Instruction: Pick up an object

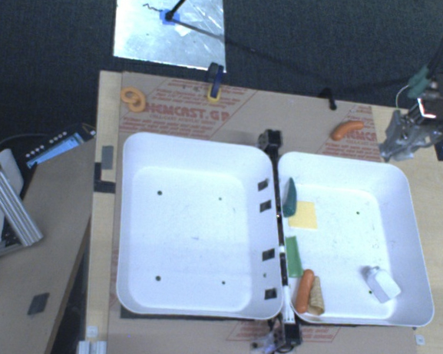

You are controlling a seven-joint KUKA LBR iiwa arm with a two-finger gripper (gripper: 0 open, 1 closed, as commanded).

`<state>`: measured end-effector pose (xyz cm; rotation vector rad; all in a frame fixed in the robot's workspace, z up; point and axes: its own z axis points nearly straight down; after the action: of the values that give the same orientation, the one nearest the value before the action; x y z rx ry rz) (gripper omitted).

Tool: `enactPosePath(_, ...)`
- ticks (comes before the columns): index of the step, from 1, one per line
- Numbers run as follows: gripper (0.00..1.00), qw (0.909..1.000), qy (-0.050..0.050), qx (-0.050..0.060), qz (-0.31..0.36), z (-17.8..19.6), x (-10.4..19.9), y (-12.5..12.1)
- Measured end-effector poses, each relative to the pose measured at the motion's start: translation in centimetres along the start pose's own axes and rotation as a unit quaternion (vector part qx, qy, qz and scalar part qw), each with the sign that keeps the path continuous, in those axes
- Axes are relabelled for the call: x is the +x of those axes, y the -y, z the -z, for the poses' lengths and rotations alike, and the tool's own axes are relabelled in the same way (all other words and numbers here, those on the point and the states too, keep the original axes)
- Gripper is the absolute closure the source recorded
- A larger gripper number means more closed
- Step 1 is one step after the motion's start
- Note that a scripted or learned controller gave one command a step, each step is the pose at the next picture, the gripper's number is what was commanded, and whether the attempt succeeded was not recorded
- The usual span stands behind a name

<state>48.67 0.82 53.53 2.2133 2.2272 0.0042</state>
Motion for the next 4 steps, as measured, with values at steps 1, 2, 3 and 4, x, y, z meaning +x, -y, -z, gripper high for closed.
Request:
enactPosePath(1,1.00,1.0000,0.000,0.000,0.000,0.0,2.6,0.0)
enactPosePath(2,1.00,1.0000,0.000,0.000,0.000,0.0,5.6,0.0)
enactPosePath(3,0.00,1.0000,0.000,0.000,-0.001,0.0,5.5,0.0)
enactPosePath(4,1.00,1.0000,0.000,-0.001,0.000,1.1,5.5,-0.1)
